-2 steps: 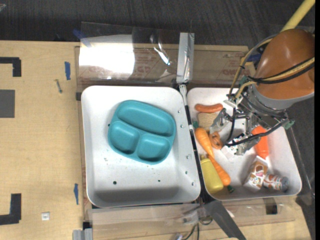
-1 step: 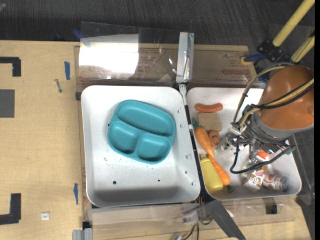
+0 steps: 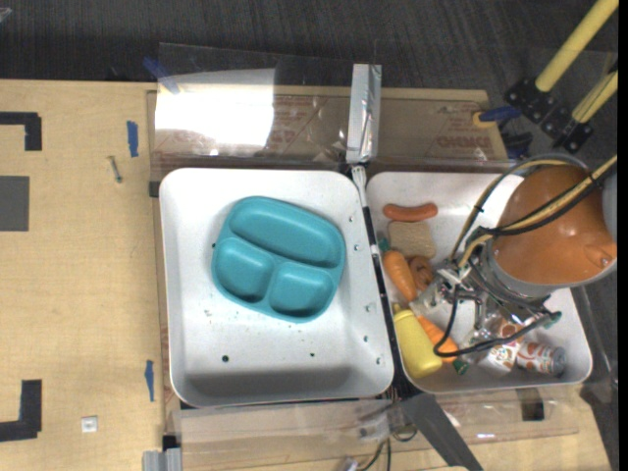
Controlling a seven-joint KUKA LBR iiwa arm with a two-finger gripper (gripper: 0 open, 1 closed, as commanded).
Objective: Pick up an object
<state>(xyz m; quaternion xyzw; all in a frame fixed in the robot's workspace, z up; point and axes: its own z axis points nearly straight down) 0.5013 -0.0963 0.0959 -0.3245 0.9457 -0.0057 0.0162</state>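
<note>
Orange-banded grey arm reaches in from the right and hangs low over the right-hand shallow white bin, w/ the two-finger gripper buried under its own wrist and a tangle of cables. Fingers: cannot tell whether wide or narrow, and nothing shows between them, so no hold can be claimed.

Candidates all sit in that right bin, along its left side and bottom: a reddish sausage-shaped toy at the top, a tan bread-like slab just below it, an orange carrot-shaped toy beside the bin's left wall, a yellow plastic bottle lower down, and a small white-and-red printed pouch near the bottom edge, just beside the gripper. The left-hand shallow white bin carries a teal three-compartment plastic tray, well apart from the arm.

Step in hand looks like the descent/close onto sth. near the pouch or bottle. To do it well, prob.: commit to one item, straddle its narrow axis, keep clear of the bin wall, and close only once low enough. Carrot, bottle and slab lie close together, so a sloppy approach may nudge neighbours or pinch two at once. Lift straight up, slowly.
</note>
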